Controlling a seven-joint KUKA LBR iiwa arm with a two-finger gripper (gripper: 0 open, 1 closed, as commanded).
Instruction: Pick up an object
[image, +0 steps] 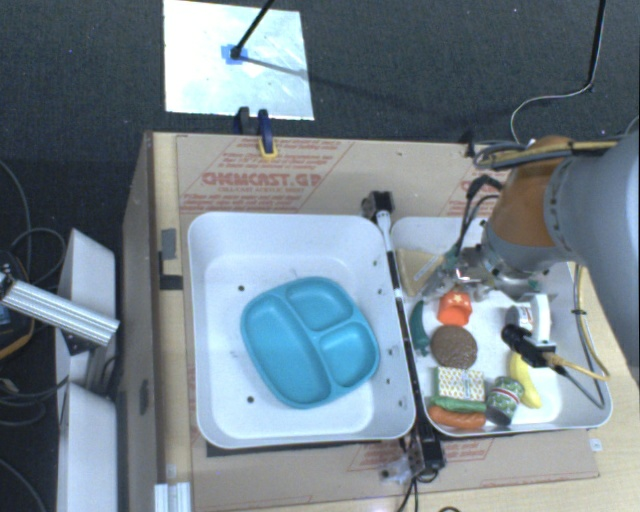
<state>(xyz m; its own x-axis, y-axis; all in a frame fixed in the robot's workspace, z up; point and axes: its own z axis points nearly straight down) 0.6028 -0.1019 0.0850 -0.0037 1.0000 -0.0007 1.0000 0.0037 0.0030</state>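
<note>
The gripper (466, 276) hangs low in the right bin's (590, 415) far left corner, just above an orange object (455, 308); how far it is open I cannot tell. The left bin (215, 250) holds a blue divided tray (309, 340). Nearer lie a brown disc (454, 347), a patterned block (459, 383) and a banana (524, 381). Crowding risks a glancing miss, I judge.

Bench (300, 165) fills centre of frame, brown protective film with red lettering on top. Two shallow white bins sit directly on it side by side, touching: left bin (225, 250) centre-left, right bin (585, 405) centre-right. Blue clamp (264, 130) on bench's upper edge.
</note>
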